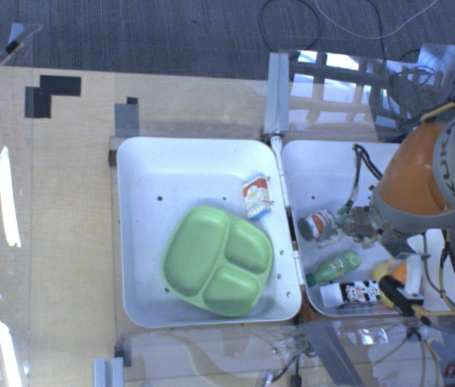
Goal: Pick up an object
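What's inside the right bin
In the right bin: a small jar, a green bottle, a black-and-white carton and a yellow piece. The arm covers its right part.

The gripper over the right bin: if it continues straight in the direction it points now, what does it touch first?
The gripper appears to point down and toward the left of the view. First in that line is probably the small jar with a red band; the green plastic bottle lies nearer the camera. Depth is unclear from above.
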